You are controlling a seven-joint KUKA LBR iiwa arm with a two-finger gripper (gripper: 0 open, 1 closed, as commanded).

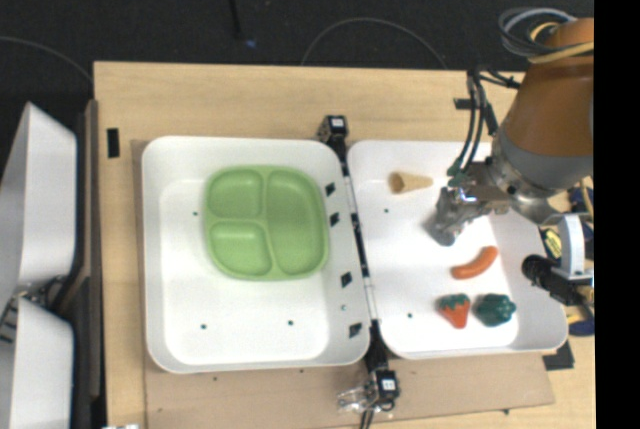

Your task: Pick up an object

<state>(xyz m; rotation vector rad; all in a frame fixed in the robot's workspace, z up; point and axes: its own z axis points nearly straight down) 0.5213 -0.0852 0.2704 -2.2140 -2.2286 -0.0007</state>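
Four small things lie in the right bin (400, 317), and the orange sausage-shaped piece (474, 263) sits nearest the action. It lies at about four o'clock from the gripper (446, 229), just beside it, with its long axis running from lower-left up to upper-right across the bin floor. Nothing is touching it. Below it, at six o'clock, the strawberry-like toy (456, 310) and the dark green lump (494, 309) sit side by side, close together. Up at eleven o'clock from the gripper rests the tan cone (409, 182), tip pointing toward the divider.

The gripper hangs low over bare white floor between the cone and the orange piece, and whether the jaws are spread or closed I cannot tell from this slant; nothing is seen between them. My read: a short slide toward four o'clock, jaws set across that slanted axis, is what a grab calls for. Off at nine o'clock, the left bin (180, 317) carries a green divided plate (267, 222).
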